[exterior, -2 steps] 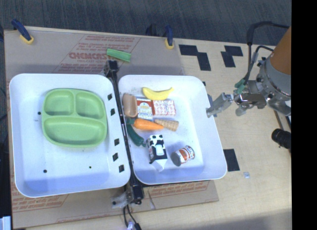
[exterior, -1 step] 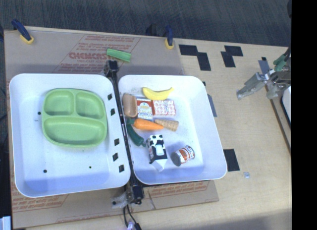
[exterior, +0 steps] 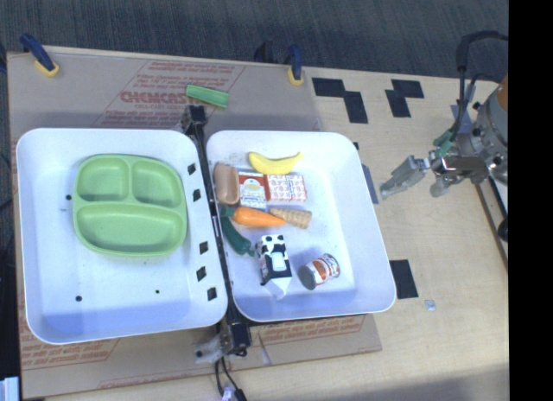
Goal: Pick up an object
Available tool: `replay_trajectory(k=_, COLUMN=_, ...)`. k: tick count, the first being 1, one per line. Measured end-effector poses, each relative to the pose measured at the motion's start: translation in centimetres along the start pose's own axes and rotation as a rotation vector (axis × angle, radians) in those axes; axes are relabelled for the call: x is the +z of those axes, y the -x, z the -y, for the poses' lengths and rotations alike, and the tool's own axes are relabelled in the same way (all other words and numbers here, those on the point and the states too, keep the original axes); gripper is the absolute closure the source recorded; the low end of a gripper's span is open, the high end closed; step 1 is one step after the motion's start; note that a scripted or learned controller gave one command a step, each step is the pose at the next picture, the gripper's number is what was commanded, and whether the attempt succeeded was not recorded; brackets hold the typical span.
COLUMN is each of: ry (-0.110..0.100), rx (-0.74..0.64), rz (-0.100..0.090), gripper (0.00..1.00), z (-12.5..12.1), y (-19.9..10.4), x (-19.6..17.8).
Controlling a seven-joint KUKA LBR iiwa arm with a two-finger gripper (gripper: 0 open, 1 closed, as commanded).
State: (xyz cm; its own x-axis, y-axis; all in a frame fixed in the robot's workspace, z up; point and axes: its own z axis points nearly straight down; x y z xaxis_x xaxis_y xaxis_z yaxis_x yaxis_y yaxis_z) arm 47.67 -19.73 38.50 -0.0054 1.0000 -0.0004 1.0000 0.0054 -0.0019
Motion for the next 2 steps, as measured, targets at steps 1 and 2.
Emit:
replay_trajectory(k=1, ry=0.010, rx=0.000, rz=0.005, gripper=0.00, z=0.0, y=1.4, x=-13.4)
replay_trajectory(k=2, ry=-0.001, rx=0.001, rz=-0.001, gripper=0.00, z=0.0, y=-1.7, x=4.3)
